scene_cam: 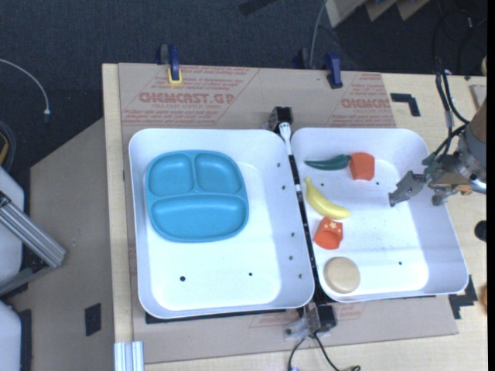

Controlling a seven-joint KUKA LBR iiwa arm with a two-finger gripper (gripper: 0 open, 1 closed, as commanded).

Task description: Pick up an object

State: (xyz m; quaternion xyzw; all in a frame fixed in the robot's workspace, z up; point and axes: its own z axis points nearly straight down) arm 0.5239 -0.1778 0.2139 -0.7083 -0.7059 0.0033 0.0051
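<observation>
The gripper (421, 189) hangs over the right side of the right bin (433, 269), its two fingers spread wide with nothing between them. The banana (325, 201) lies well to its left, near the bin's left wall, its long axis running from upper left to lower right. Just above the banana sit a dark green pepper (328, 161) and an orange cup (362, 166); just below it a red piece (329, 233), and below that a round beige bun (341, 274). The left bin (216, 284) holds a blue divided plate (198, 195) in its upper left part. Both bins rest on a brown board (232, 91) held by blue clamps (171, 60), with dark carpet (77, 22) around the bench.
</observation>
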